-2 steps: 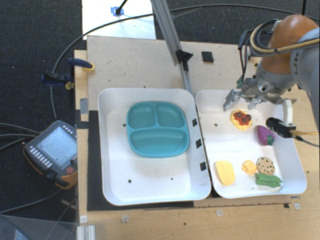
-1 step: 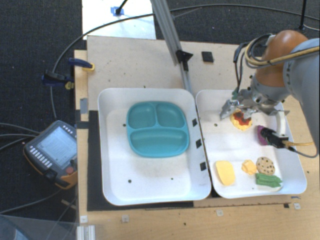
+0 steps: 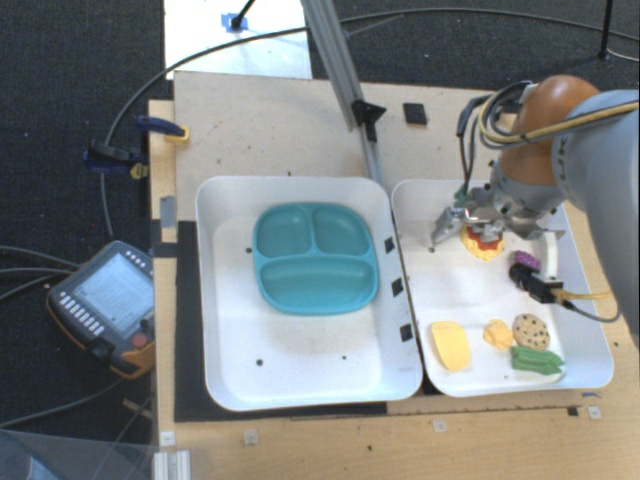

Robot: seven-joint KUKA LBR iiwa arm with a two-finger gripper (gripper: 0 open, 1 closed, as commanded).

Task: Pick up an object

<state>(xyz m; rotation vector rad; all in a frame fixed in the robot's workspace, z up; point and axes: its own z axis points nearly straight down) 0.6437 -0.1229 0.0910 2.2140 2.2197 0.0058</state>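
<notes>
My gripper (image 3: 467, 230) hangs low over the upper part of the right bin (image 3: 440, 298), reaching in from the right. A small red and yellow object (image 3: 486, 246) lies right under its right side, touching or nearly touching it; I cannot see whether it is gripped. A purple object (image 3: 526, 261) lies just to the right of that. Along the bin's front lie a yellow block (image 3: 450, 346), a small yellow piece (image 3: 497, 334), a round speckled cookie (image 3: 530, 331) and a green object (image 3: 537, 361).
The left bin (image 3: 230, 348) holds a teal divided plate (image 3: 315, 258). A raised rim between the two bins carries black clips (image 3: 397, 286). A slanted metal pole (image 3: 340, 58) crosses the bench behind the bins. Cables hang off the arm's wrist.
</notes>
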